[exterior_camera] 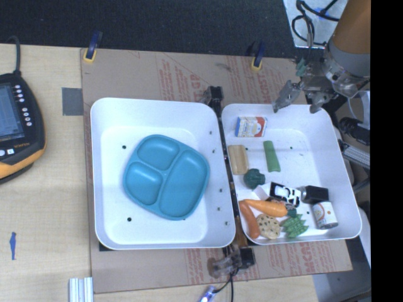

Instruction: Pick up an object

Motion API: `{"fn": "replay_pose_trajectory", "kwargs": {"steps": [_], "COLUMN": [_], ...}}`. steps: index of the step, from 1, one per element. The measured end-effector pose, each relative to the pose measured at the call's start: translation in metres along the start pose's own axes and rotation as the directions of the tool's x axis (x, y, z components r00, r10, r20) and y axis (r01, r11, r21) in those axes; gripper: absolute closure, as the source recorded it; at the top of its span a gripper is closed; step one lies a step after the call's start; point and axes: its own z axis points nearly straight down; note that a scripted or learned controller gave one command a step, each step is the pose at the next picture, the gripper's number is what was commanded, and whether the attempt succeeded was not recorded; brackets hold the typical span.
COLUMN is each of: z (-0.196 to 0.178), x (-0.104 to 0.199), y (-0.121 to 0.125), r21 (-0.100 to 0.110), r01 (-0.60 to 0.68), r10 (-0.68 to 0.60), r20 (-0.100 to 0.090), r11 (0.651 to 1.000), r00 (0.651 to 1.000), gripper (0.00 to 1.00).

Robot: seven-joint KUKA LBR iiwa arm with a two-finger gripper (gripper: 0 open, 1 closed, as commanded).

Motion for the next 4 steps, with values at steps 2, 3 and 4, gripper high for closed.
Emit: {"fn": "replay_pose_trajectory", "kwargs": {"steps": [2,3,4], "z": [0.183,0.171,0.177], "x": [-0.009,-0.01,-0.042], "y": [-0.003,-0.002,-0.03], "r21": [0.003,0.003,-0.011], "r01": [0.001,0.003,0.0], "r10": [-0.001,-0.003,0.0], "r20": [0.0,0.002,0.003], "r11": [1.0,1.0,1.0], "r00": [1.0,1.0,1.0], "gripper": [0.0,1.0,1.0]}}
